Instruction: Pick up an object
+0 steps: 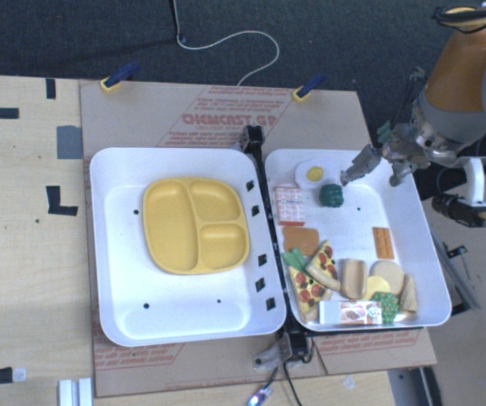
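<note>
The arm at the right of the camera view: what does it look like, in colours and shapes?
The arm is a rounded body with a wide orange band above a grey wrist. Below it sits a metallic grey gripper with two slim dark fingers, a small teal-green part near its base, and black parts beside the wrist.

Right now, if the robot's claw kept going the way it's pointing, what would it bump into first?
Probably the green toy. The claw slants down-left toward it in the right bin, though height is hard to judge from above.

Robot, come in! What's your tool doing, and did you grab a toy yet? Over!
Tool over right bin's far edge, nothing held. Green toy just below it, untouched. Nothing blocking.
</note>
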{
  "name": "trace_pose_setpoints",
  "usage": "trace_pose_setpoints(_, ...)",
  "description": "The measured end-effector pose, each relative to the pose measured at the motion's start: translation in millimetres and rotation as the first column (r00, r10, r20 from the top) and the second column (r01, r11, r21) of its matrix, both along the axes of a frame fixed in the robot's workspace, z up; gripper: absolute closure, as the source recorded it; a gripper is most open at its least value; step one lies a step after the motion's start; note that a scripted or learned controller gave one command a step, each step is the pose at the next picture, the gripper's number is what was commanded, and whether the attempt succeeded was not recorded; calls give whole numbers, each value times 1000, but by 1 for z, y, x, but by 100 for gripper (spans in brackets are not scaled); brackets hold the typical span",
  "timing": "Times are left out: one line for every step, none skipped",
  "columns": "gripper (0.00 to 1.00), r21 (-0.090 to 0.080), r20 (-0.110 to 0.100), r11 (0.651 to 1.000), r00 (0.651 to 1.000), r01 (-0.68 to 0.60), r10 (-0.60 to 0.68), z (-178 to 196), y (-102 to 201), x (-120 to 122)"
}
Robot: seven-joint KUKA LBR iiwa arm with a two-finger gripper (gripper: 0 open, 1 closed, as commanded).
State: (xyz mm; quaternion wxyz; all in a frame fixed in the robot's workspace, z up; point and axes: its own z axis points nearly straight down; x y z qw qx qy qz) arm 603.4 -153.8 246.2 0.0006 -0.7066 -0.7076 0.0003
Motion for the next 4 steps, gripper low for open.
trace_pose_setpoints(0, -3, 1, 1000, 1000, -1, 1, -88, -25, 52)
trace_pose_setpoints(0, -1, -2, 1000, 1000, -2, 2, -166, -17, 65)
trace_pose_setpoints(100, -3, 1, 1000, 1000, -3, 3, -151, -17, 65)
trace_pose_setpoints(100, 1, 6, 1000, 1000, -5, 5, -62, 54, 66)
